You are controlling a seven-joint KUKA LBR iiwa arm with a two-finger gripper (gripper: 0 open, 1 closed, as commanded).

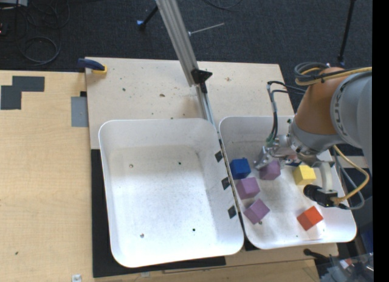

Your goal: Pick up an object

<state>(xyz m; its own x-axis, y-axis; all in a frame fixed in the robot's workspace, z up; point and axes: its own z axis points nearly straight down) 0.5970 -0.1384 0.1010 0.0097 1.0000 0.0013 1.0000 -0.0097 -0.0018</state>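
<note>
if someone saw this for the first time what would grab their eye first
The big grey arm with its orange band reaches in from the right over the right-hand white bin, its gripper low by a purple block. Around it lie bright small blocks: a blue cube, a yellow cube, an orange-red cube and two more purple blocks. The left-hand white bin sits alongside.
</note>
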